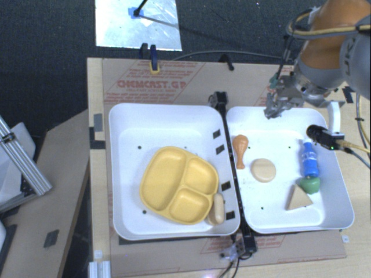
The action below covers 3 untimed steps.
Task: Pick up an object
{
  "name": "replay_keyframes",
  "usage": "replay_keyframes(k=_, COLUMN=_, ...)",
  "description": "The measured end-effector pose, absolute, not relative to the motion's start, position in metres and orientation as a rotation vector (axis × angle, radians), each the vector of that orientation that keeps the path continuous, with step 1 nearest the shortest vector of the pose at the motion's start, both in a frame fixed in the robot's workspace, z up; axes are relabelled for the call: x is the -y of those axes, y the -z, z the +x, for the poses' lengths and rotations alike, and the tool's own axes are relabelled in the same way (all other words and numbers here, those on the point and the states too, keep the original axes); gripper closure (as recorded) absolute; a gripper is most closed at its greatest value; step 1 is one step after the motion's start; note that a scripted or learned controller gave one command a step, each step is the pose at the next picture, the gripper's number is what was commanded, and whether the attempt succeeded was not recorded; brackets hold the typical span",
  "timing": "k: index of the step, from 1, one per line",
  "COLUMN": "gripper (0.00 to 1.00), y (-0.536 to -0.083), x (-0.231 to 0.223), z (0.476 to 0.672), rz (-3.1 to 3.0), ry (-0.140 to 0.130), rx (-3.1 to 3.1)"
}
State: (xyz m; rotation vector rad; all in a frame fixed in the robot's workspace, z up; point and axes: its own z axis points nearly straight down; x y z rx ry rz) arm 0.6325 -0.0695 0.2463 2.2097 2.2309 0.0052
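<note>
My gripper [272,112] hangs over the back edge of the right bin [290,225], with nothing seen between its fingers. Below it in that bin lie an orange-brown drumstick-shaped piece [240,149], a round beige disc [263,170], a blue bottle [310,160], a green piece [311,184] and a tan wedge [299,199]. The drumstick lies nearest the gripper, to its lower left. In the left bin [124,126] sits a yellow divided plate [178,184], and a beige bread-like piece [217,208] rests against the plate's right edge.
The arm with its orange band [336,28] reaches in from the upper right. A black camera-like fitting [323,136] sits on the right bin's far right rim. Black clips [219,100] run along the divider between the bins. A metal rail [23,161] stands at left.
</note>
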Motion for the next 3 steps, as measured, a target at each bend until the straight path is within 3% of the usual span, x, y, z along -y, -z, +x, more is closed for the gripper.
replay_keyframes(k=3, gripper=1.00, y=-0.243, x=-0.102, z=0.635, rz=2.211, ry=-0.004, rx=-2.230)
